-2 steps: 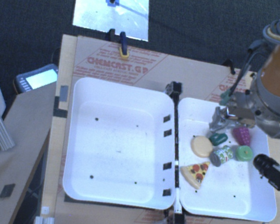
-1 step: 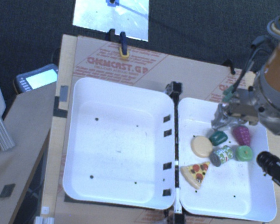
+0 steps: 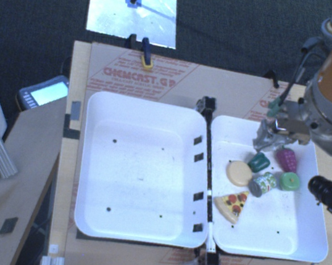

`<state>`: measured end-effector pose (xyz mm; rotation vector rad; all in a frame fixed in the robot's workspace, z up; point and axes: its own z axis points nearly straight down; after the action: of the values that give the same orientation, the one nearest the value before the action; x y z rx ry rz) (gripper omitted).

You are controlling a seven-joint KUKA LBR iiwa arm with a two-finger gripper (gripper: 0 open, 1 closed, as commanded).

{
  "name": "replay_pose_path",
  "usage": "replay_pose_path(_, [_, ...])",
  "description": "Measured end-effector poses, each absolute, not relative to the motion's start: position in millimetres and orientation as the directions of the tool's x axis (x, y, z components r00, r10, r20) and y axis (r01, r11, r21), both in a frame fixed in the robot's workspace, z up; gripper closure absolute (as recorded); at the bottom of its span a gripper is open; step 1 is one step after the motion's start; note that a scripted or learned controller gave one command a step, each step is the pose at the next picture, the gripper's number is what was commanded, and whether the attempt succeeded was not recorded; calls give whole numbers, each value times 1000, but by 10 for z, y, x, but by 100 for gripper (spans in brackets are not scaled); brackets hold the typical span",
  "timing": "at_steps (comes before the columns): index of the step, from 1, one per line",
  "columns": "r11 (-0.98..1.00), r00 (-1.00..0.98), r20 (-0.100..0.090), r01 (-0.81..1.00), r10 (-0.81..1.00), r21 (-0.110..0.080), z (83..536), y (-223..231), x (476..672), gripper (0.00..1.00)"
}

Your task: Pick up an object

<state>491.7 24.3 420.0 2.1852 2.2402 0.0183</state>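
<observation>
1. You have nothing lifted yet, as far as the view shows: every object lies on the floor of the right bin (image 3: pixel 309 235), and the left bin (image 3: pixel 88 210) holds none of them.
2. Take the dark green block (image 3: pixel 259 161) as your landmark. The gripper (image 3: pixel 265 140) hangs just above it, at the bin's far side, seemingly lined up for a descent or just touching down.
3. Around that block you can see a purple grape-like piece (image 3: pixel 286 158) just to its right, a cream round piece (image 3: pixel 239 173) just left and nearer the camera, a grey can (image 3: pixel 262 184) directly in front, a light green round piece (image 3: pixel 289 181) beside the can, and a pizza slice (image 3: pixel 231 206) further forward still.
4. I judge the grasp itself is all still to do: closing, then lifting clear.
5. I cannot tell how the fingers stand; they blur together against the bin floor, and nothing is visibly caught between them.
</observation>
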Motion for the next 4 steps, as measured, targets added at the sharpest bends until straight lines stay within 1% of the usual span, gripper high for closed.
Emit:
replay_pose_path(3, [35,-35,-1,999,999,26,4528,244,4939,100])
replay_pose_path(4, [8,-8,2,1000,1000,5,4673,829,5051,100])
